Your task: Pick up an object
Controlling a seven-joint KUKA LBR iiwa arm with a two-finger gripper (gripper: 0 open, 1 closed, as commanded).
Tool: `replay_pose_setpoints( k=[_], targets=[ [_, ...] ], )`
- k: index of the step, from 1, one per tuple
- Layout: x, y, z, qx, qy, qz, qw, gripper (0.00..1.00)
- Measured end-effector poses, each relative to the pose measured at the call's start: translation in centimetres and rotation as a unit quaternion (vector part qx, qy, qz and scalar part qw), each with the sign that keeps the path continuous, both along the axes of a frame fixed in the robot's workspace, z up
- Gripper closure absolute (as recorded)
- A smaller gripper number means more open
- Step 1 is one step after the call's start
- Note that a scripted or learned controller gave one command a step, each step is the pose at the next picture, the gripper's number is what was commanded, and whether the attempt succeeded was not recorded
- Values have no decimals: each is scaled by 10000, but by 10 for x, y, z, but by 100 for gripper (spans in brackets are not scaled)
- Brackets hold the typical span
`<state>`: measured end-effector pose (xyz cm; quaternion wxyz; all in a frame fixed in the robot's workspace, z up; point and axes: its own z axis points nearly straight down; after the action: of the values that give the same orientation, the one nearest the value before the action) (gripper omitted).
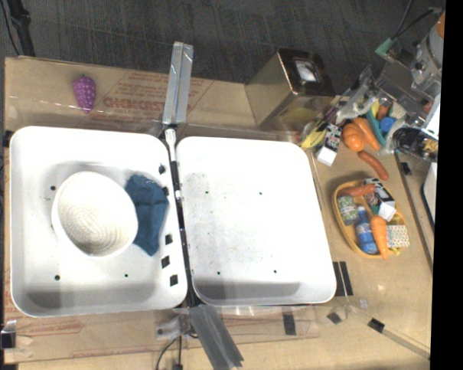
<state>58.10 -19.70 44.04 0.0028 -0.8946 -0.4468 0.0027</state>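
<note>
We take the likeliest things to pick to be the two lying in the left bin (28,286): a round white domed piece (95,213) with a woven, ribbed surface, and a crumpled blue cloth (147,211) touching its right side. The dome sits towards the bin's left half; the cloth lies between it and the wall shared with the right bin (311,287).

The dome is round, so we see no long axis to line up with. The cloth is longer than it is wide and runs roughly from the far side of the bin towards the near side.

The gripper (389,80) hangs at the upper right of the view, above the bench beyond the right bin's far corner, and we cannot tell whether it is spread or pressed together. From there both things lie well apart from it, to the left and nearer the camera, with the whole right bin between. We judge the cloth the nearer of the two, so the arm must cross the shared wall to reach either.

Outside the bins, a purple grape-like toy (84,92) rests on the cardboard sheet (220,99), whose reddish print is too blurred for us to read. A brown box (289,91), loose toy vegetables (360,136) and a yellow dish (340,207) of toy food stand on the right
</note>
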Motion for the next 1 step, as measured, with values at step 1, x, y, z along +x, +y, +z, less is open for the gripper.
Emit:
replay_pose_setpoints(
  k=[1],
  targets=[
    [61,0,0,-10,-14,142,9999,0]
  ],
)
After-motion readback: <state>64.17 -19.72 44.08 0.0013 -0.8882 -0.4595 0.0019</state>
